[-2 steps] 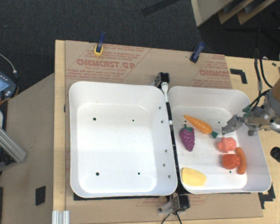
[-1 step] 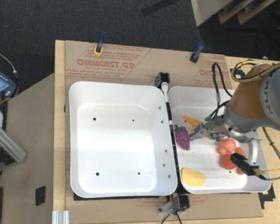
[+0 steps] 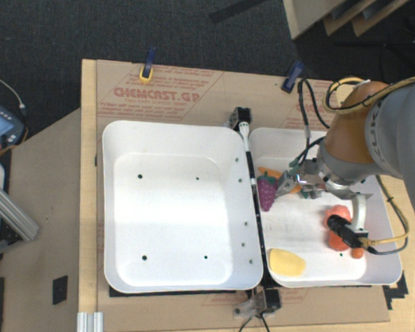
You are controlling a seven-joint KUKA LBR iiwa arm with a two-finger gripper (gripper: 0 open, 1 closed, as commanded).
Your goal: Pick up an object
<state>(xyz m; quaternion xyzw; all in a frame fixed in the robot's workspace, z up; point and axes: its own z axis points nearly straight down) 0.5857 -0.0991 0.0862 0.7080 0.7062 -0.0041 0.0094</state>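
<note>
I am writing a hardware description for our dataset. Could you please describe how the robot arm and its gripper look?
The arm is thick, rounded and grey, with an orange band above the wrist. Below it sits a grey metallic wrist section. The gripper is small, metallic and dark. Black and yellow cables loop beside the arm.

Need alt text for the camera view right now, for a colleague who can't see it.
The gripper is low in the right bin, beside a purple object near the divider. A yellow object and a red-orange object also lie there; the left bin sits alongside.
</note>
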